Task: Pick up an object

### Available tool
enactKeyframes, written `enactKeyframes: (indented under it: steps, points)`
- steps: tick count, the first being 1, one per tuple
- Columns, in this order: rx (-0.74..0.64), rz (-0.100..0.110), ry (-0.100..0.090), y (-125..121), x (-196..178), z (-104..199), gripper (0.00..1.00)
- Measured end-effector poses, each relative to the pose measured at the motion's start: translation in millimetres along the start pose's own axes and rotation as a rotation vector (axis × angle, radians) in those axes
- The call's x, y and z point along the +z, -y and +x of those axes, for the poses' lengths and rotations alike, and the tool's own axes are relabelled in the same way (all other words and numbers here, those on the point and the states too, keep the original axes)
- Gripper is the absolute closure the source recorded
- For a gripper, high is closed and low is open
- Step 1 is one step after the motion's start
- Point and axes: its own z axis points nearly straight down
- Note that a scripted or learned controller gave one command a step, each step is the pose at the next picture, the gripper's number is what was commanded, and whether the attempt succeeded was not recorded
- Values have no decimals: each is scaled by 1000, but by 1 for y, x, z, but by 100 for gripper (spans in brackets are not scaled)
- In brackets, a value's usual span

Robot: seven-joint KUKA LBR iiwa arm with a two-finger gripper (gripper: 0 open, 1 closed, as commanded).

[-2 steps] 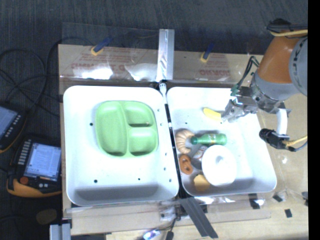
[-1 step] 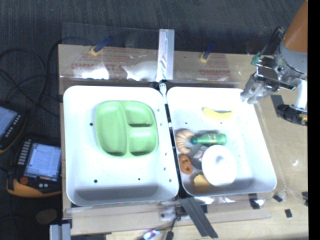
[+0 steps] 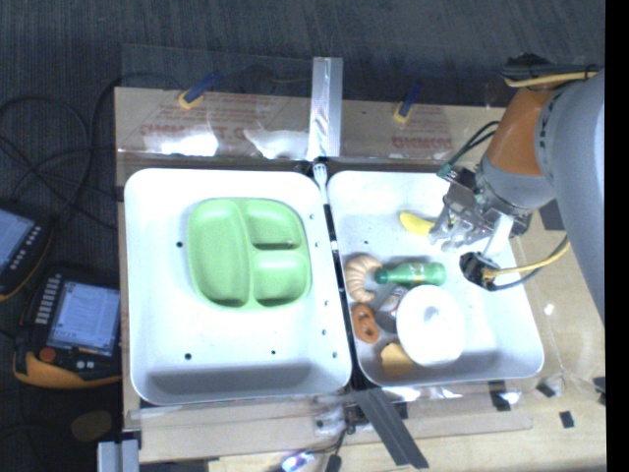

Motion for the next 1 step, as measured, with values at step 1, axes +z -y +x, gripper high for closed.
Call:
enactKeyframes:
  steps: [1]
  points:
    - [161, -8, -6, -55, 63, 37, 100]
